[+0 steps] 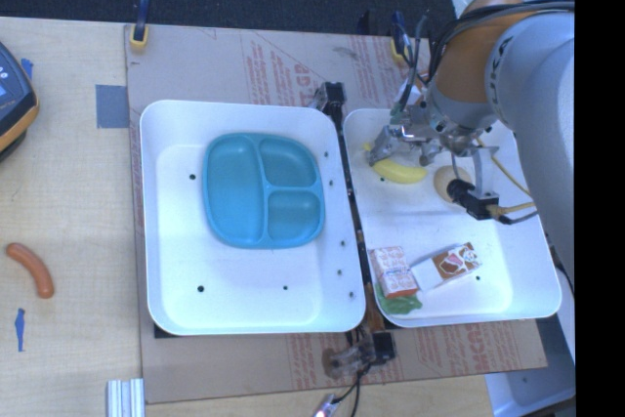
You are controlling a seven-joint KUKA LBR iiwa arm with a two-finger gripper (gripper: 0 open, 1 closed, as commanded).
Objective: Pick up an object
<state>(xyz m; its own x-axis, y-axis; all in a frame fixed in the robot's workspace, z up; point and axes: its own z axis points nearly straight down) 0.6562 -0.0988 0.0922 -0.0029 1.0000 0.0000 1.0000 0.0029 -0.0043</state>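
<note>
My gripper [402, 149] hangs low over the back left part of the right bin [508, 303], directly above a yellow banana [400, 174]. It is at or just over the banana's upper edge, and I cannot see whether it touches. Beside the banana to the right lies a tan round object [445, 183], partly covered by the wrist's cable. Near the bin's front sit a red and white carton [394, 271], a brown and white packet [451, 262] and a green item [400, 303].
The left bin [176, 298] holds a blue divided plate [264, 190]. A sausage toy [31, 269] lies on the bench at the far left, and a dark device [10, 98] sits at the left edge. The arm's grey body covers the right bin's far right side.
</note>
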